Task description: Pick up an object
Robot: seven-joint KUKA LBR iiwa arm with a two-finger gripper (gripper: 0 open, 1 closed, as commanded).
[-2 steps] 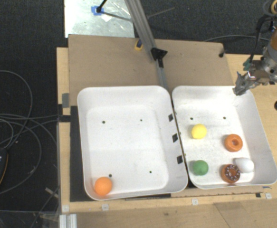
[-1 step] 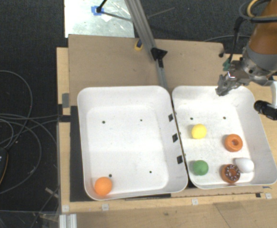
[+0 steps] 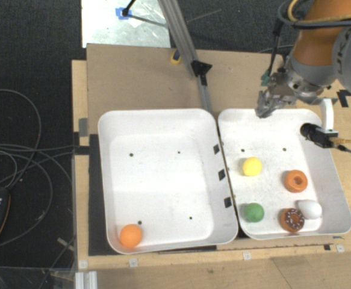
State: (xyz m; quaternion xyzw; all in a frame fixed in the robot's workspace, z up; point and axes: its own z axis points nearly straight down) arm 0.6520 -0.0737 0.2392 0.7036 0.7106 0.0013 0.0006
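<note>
My gripper [image 3: 264, 111] hangs over the back edge of the right bin [image 3: 271, 138], with nothing seen between its fingers. Below it in that bin lie a yellow ball [image 3: 251, 167], an orange ring [image 3: 295, 181], a green ball [image 3: 253, 212], a brown sprinkled doughnut [image 3: 292, 220] and a white egg-shaped piece [image 3: 309, 209]. The yellow ball is the nearest to the gripper, well in front of it. An orange ball [image 3: 130, 235] rests in the front left corner of the left bin [image 3: 157, 137].
A grey pole [image 3: 184, 38] slants across the bench behind the bins, ending near the gap between them. Cables lie on the dark floor at the left. The bins touch along their middle walls.
</note>
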